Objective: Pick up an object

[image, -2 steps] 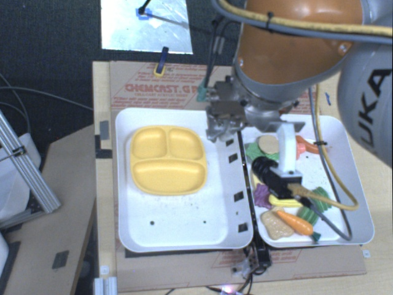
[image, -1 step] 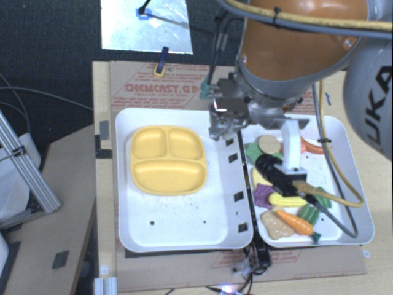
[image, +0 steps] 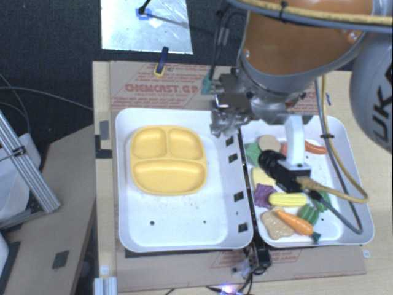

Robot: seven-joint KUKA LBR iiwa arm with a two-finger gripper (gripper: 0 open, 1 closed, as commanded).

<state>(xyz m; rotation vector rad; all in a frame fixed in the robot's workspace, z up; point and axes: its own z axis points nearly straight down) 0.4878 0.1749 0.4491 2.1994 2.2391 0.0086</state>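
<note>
My gripper (image: 222, 126) hangs over the far end of the ridge between the two bins, just past the upper right corner of the yellow divided plate (image: 167, 160) that lies in the left bin (image: 184, 226). The right bin (image: 347, 158) holds toy food: a corn cob (image: 287, 199), a carrot (image: 293, 222), a purple piece (image: 264, 195), a green leafy piece (image: 253, 152), a tan slice (image: 275, 225), a red sausage (image: 317, 146) and a green pod (image: 307, 214). Nothing shows under the gripper's tip. The arm's bulk hides the far part of the right bin.
Both bins rest on a cardboard sheet (image: 153, 88) on the bench. A shiny metal plate (image: 146, 17) and a small blue and yellow tool (image: 161, 62) lie beyond the bins. An aluminium frame (image: 21, 165) stands at the left.
</note>
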